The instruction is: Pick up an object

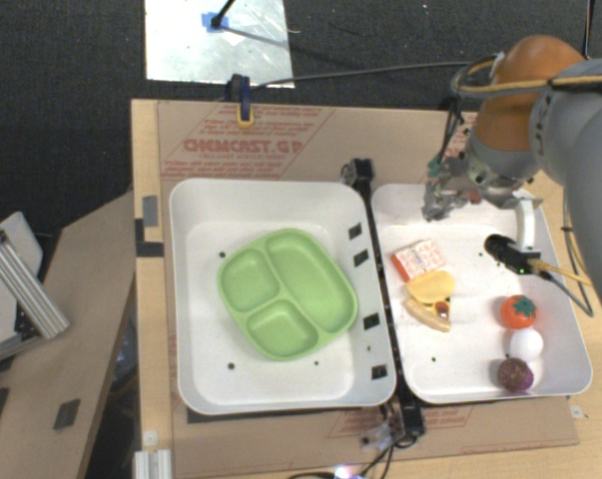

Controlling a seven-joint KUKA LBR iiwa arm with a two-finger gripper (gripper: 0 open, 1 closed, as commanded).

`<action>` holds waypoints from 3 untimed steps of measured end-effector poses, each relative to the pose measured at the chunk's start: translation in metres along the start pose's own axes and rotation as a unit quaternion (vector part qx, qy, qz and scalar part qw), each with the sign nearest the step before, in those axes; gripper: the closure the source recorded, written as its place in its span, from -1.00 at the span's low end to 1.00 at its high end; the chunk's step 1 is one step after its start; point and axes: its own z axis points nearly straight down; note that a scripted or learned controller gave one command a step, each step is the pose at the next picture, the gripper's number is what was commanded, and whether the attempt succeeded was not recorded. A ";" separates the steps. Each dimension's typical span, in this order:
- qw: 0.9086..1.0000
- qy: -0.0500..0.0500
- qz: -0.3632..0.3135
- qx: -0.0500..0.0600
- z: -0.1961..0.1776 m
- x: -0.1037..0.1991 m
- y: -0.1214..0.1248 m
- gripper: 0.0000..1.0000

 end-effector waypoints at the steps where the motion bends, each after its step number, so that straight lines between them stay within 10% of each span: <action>1: 1.000 0.000 0.000 -0.001 -0.063 0.002 -0.003 1.00; 2: 1.000 0.000 -0.001 -0.002 -0.126 0.003 -0.007 1.00; 3: 1.000 0.000 -0.002 0.001 -0.111 0.051 -0.005 1.00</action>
